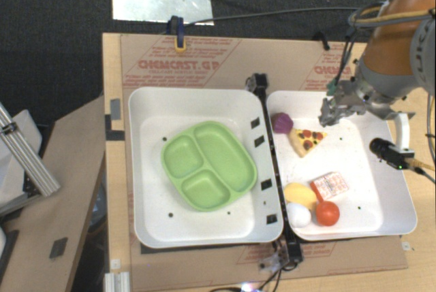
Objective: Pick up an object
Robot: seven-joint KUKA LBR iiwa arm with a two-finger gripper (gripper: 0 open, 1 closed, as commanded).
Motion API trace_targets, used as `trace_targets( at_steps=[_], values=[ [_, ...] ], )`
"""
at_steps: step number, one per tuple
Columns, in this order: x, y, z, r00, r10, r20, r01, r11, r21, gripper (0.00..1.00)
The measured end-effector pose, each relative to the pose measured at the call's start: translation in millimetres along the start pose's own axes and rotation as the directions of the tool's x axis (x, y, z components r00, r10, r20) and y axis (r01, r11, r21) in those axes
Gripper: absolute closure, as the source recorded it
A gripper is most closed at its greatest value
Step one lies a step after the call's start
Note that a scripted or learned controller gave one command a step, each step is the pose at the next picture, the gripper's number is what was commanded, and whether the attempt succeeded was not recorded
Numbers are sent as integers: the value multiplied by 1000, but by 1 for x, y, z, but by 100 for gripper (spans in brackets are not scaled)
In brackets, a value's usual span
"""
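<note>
Pizza-slice toy [308, 140] in the right bin [402, 216], gripper [330, 114] poised just above and to its right.

Relative to the slice: purple ball [282, 123] just left; red-and-white packet [330, 184], yellow piece [300, 193], white ball [298, 214] and tomato [328, 214] below; green divided plate [208, 165] far left, in the other bin. Finger spacing cannot be told. Risk: the flat slice may slide from under descending fingers, or they may nudge the neighbouring ball.
</note>
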State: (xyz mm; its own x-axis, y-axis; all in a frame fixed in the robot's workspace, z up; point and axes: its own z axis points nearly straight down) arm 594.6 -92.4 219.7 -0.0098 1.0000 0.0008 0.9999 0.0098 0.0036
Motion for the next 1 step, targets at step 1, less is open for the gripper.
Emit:
trace_targets(
  at_steps=[1],
  values=[
    [53, 13, -11, 1000, 1, 0, -1, 1000, 1, 100]
  ],
)
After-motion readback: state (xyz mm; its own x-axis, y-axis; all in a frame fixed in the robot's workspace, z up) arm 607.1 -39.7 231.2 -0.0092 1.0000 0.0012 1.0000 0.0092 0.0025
